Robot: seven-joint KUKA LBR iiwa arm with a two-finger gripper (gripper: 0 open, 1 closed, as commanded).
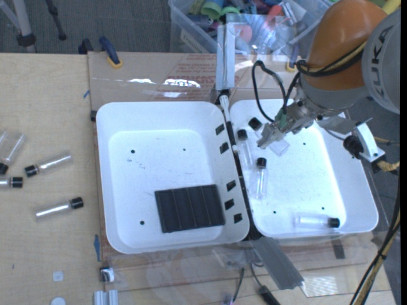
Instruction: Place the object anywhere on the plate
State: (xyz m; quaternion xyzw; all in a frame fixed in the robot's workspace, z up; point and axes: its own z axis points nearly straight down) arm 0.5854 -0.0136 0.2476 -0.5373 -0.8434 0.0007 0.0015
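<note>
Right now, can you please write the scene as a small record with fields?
left bin: holds a black ridged plate
right bin: holds several clear vials with black caps, one near the divider, one near the front edge
gripper: above the back part of the right bin
bench, left of the bins: more loose vials

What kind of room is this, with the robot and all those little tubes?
Probably a robot test lab. A robot arm reaches over two white bins on a wooden bench, small glass tubes lie around, and a box of toys sits behind.
</note>
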